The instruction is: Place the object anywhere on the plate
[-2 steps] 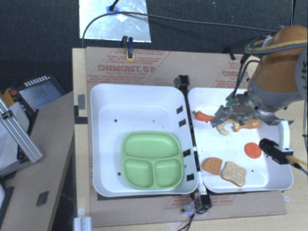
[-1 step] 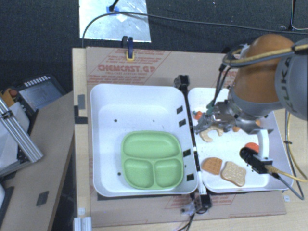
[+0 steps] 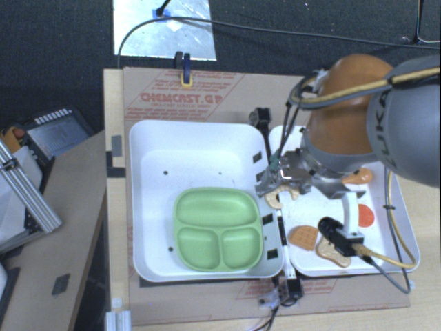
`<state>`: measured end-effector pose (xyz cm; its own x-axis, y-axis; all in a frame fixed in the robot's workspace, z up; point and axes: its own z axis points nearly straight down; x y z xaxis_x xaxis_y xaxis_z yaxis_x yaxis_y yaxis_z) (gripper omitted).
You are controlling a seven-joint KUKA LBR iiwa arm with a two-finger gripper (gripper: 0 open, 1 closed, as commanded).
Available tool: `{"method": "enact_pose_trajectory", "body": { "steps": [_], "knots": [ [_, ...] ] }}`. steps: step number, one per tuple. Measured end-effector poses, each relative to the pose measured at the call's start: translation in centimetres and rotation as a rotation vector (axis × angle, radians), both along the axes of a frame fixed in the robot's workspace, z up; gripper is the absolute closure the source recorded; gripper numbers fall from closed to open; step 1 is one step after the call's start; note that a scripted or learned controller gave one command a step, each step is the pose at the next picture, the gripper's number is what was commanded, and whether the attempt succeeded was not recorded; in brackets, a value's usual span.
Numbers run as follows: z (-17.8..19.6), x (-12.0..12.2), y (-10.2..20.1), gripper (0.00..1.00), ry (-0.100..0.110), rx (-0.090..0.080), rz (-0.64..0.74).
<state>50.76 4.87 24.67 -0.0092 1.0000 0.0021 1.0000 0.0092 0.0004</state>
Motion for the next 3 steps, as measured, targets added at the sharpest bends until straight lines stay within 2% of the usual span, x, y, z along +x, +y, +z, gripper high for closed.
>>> {"method": "enact_pose_trajectory", "body": {
  "steps": [1, 2, 3],
  "knots": [
    [-1.9, -0.7, 5.5, 1.00, 0.002, 0.000, 0.000],
    [-3.0, -0.2, 11.5, 1.00, 0.001, 0.000, 0.001],
    [-1.4, 0.1, 11.4, 1.00, -0.001, -0.001, -0.004]
  ]
}}
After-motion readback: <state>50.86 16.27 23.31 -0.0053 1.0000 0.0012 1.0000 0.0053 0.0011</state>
